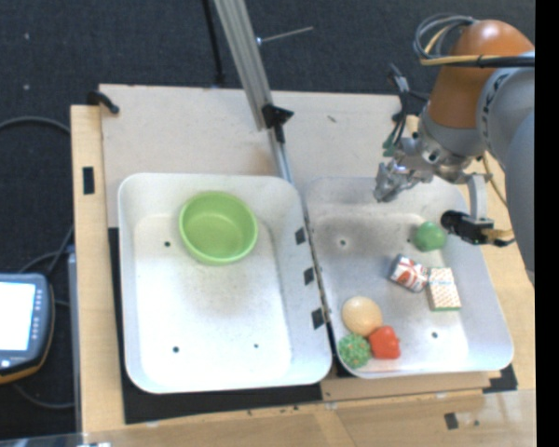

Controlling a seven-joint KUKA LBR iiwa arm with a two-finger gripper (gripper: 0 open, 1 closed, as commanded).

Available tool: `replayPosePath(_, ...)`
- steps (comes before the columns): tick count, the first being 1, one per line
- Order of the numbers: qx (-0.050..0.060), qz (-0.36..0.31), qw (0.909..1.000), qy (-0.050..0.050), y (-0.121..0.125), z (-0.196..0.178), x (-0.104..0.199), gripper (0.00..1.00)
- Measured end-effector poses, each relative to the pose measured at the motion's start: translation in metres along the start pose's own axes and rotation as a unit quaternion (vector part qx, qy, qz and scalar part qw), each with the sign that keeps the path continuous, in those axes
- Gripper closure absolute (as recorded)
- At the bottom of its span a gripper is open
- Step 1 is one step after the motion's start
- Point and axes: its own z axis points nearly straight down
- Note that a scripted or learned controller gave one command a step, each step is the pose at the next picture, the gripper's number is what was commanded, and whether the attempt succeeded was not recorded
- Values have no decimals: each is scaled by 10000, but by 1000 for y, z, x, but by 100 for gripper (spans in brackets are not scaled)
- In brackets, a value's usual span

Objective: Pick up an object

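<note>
Two white bins point(149, 361), one green bowl point(218, 227), six small objects point(409, 273).

I am looking down on a desk point(196, 128) that is carrying two shallow white bins. The left bin point(214, 343) is lying beside the right bin point(354, 214), their inner rims touching. An aluminium rail point(242, 45) is slanting in from the top edge and ending at a black clamp point(278, 116) on the desk. A tablet-like pendant point(9, 324) with a lit screen is lying at the left edge on the dark carpet point(93, 26), a black cable point(19, 138) curving above it.
</note>
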Motion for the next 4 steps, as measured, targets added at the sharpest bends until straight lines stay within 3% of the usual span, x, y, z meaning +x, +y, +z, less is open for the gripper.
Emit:
replayPosePath(2, -8, -17, 10000, -6, 7, -119, -5, 100)
replayPosePath(4, 40, -26, 10000, 5, -7, -93, 103, 100)
